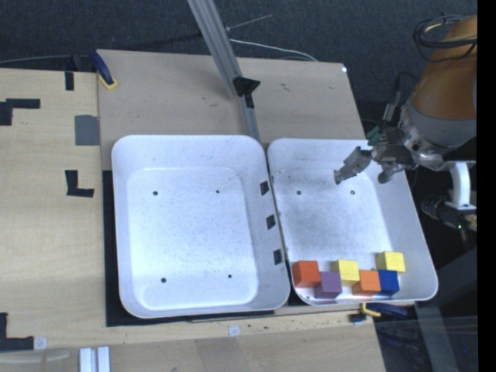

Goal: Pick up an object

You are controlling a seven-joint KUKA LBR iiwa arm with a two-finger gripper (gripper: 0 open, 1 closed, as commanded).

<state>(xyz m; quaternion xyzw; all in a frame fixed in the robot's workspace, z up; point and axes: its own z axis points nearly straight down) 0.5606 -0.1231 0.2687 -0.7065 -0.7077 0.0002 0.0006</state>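
Observation:
Several small blocks lie along the near edge of the right bin (403,208): an orange block (307,272), a purple block (330,284), a yellow block (348,270), a second orange block (369,280), a blue block (388,282) and a second yellow block (393,261). My gripper (364,167) hangs over the far right part of that bin, well away from the blocks. Its two fingers are spread apart with nothing between them.
The left bin (124,208) sits beside the right one, the two joined by black clips (270,222). A slanted metal pole (219,41) rises behind the bins. The arm comes in from the right edge.

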